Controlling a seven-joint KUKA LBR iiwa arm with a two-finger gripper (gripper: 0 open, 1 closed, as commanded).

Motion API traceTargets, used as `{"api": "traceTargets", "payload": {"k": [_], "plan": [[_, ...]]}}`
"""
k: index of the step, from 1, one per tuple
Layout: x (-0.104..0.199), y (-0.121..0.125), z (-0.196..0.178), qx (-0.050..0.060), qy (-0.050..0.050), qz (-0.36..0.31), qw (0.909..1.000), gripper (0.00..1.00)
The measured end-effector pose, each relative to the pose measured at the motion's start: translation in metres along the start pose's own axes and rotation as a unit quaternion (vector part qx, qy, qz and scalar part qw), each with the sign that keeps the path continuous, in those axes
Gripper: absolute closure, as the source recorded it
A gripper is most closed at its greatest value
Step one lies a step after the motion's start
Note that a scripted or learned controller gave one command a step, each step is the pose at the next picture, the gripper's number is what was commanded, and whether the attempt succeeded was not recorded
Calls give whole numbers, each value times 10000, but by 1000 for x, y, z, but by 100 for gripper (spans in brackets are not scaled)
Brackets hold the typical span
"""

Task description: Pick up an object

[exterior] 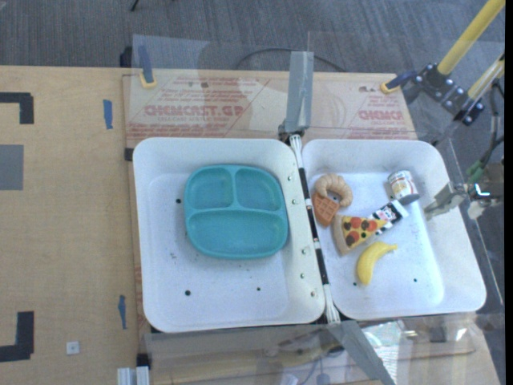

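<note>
In the right bin (461, 291), 5 items cluster toward the left: croissant (333, 188), pizza slice (358, 231), banana (371, 261), can (401, 184), tube (390, 212). Its lower right floor is open. The teal divided plate (236, 212) fills the left bin's (156, 303) middle, leaving bare margins.

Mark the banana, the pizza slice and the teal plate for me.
banana (371, 261): camera view, middle of its curved body.
pizza slice (357, 228): camera view, its topped face.
teal plate (236, 233): camera view, floor of its large compartment.
</note>
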State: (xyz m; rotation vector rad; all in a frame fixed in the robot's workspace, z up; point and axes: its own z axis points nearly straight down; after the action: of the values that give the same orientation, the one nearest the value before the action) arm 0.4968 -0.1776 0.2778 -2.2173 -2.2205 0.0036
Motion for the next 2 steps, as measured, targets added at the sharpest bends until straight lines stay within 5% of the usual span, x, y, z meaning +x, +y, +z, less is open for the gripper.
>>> {"api": "traceTargets", "payload": {"k": [1,2], "plan": [[48,20,164,7,4,424,9991,0],[71,-6,188,-106,-36,335,9994,0]]}}
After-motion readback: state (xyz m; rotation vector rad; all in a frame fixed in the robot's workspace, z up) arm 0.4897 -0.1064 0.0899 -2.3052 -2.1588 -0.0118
